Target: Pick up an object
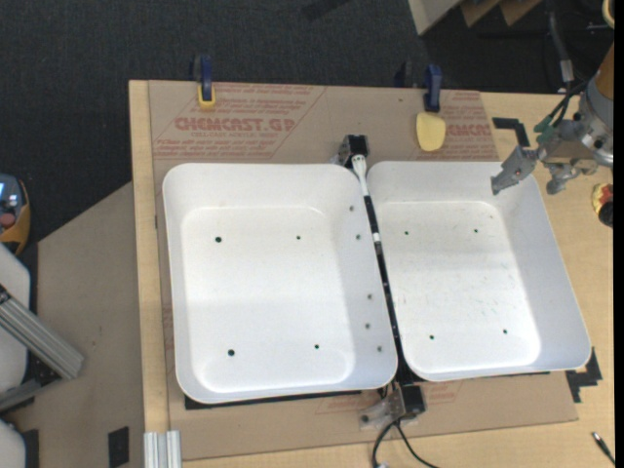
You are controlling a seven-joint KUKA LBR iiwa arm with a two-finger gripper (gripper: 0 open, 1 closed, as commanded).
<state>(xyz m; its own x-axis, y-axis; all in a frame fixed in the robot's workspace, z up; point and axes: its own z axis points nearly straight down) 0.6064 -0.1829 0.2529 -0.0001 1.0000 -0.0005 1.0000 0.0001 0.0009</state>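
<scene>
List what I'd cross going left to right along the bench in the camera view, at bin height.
Left white bin → black strip between the bins → right white bin → pincer, hanging over that bin's far right corner.

This looks like a robot lab or test room. Two white bins (263, 281) sit side by side on a brown board (244, 115) with printed letters on it. Blue clamps (204, 78) hold the board down at the back edge. A black cable (390, 447) runs out at the front. Metal bars (39, 344) show at the left. The floor (97, 27) is dark carpet. A robot arm (585, 130) reaches in from the right.
</scene>
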